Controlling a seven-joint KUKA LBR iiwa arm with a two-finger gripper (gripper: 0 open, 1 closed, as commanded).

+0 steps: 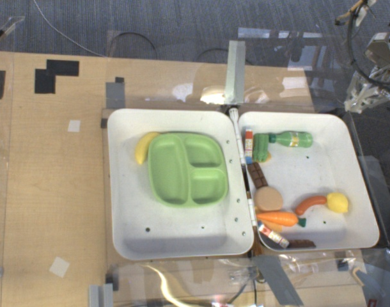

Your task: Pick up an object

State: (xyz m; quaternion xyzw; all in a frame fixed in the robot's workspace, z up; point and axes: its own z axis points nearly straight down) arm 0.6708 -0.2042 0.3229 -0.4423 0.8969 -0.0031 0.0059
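Right white bin [348,171], near to far: a dark item at the near rim, hard to identify; orange plastic carrot [278,219]; tan round disc [269,199]; red sausage [309,203] touching yellow lemon [337,203]; green bottle [289,139]. Left white bin [128,229]: green divided plate [187,168] partly hiding a yellow banana [143,147]. Gripper [369,94] at far right, outside the bins, state indiscernible.
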